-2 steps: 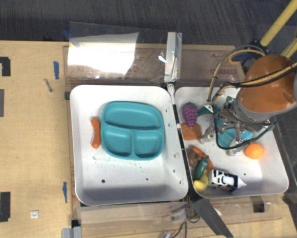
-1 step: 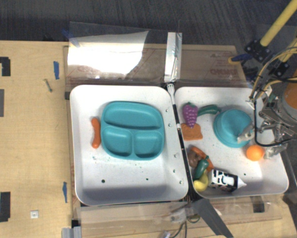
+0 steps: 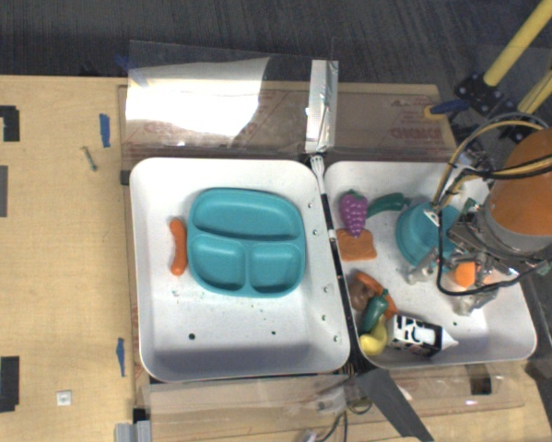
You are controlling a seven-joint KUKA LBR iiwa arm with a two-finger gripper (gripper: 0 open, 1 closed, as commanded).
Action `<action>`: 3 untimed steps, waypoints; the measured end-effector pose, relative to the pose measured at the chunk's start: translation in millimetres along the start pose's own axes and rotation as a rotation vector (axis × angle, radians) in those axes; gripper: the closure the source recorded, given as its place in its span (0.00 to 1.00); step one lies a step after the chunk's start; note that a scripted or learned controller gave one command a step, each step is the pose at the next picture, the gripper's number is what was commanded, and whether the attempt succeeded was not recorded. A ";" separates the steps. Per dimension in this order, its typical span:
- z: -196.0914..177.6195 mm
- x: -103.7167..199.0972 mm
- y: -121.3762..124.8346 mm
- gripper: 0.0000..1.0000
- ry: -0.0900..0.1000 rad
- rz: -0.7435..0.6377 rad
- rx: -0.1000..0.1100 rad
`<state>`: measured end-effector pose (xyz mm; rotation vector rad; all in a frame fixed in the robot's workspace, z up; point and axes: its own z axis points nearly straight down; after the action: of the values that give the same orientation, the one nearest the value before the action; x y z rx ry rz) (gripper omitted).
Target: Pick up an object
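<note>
In right bin (image 3: 515,339), perhaps rubbery grapes (image 3: 353,212)

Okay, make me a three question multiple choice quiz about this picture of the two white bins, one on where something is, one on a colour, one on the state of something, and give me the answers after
1. Where does the orange hot dog lie?
A. In the left bin, beside the teal divided plate
B. In the right bin, under the arm
C. On the wooden bench outside the bins

2. What colour are the toy grapes in the right bin?
A. Green
B. Purple
C. Red

3. How does the teal divided plate sit?
A. Standing on its edge against the bin wall
B. Flipped over, underside up
C. Flat, compartments facing up

Answers:
1 A, the hot dog lies along the plate's left edge inside the left bin.
2 B, the grape bunch near the divider is purple.
3 C, all three compartments of the plate are open to the camera.
</note>
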<state>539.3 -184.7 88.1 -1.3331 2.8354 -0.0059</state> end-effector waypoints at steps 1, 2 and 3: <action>-12.8 -5.1 -1.4 1.00 -0.011 -0.002 0.009; -11.9 -4.9 -0.9 0.00 -0.010 -0.002 0.007; -0.3 -24.1 21.6 0.00 0.000 -0.001 0.001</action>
<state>538.0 -152.3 88.5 -1.3341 2.8344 -0.0064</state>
